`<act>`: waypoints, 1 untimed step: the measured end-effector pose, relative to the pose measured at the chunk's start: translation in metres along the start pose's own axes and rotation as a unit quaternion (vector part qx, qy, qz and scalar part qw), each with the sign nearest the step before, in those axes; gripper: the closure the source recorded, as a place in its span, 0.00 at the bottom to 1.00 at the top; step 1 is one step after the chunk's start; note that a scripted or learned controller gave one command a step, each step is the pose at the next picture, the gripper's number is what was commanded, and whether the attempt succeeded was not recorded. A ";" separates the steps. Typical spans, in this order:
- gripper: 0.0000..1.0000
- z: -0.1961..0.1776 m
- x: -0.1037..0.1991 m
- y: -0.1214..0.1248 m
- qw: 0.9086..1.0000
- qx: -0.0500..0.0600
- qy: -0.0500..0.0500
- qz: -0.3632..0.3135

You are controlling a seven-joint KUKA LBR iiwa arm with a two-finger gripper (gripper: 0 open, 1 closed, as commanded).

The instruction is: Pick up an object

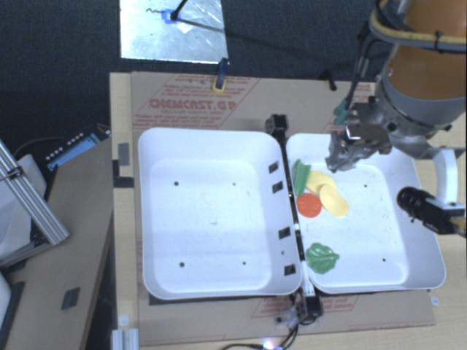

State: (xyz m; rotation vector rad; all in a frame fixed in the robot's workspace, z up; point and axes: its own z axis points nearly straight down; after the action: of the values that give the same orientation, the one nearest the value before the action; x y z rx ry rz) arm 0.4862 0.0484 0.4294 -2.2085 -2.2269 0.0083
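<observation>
1. The gripper (341, 162) hangs over the upper left part of the right bin (387, 268), just right of the cluster of objects, probably lining up for a descent.
2. Whether its fingers are spread or closed I cannot tell; nothing shows between them.
3. The candidates lie against the bin's left wall: a green piece (300, 175), a yellow piece (330, 194) and an orange-red disc (309, 205), touching one another.
4. A green leafy item (322, 257) lies apart, lower down.
5. The left bin (211, 217) sits at frame centre-left on the counter (124, 217).
</observation>
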 end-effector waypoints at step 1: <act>1.00 -0.112 -0.001 0.000 1.000 -0.011 0.001 0.002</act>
State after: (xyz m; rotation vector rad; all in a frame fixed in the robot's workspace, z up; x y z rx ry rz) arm 0.4868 0.0476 0.5415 -2.2222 -2.2331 -0.0190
